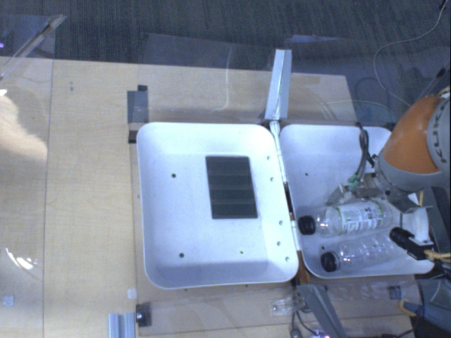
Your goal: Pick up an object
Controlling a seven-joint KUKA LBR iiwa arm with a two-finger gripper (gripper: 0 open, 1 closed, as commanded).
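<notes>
Two clear plastic bottles with black caps lie on their sides in the right bin [317, 146]. The upper bottle [350, 218] has a pale label and its cap points left. The lower bottle [361, 252] lies near the bin's front wall, its cap also to the left. My gripper [359, 189] hangs low over the right bin, just above the upper bottle's far side and close to it. Whether it touches the bottle is not clear. A flat black ribbed rectangle [231, 186] lies in the middle of the left bin [162, 153].
The arm's orange band [416, 143] and grey wrist cover the right bin's far right part. A grey metal post [278, 90] stands behind the seam between the bins. Wooden bench surface [77, 189] stretches to the left.
</notes>
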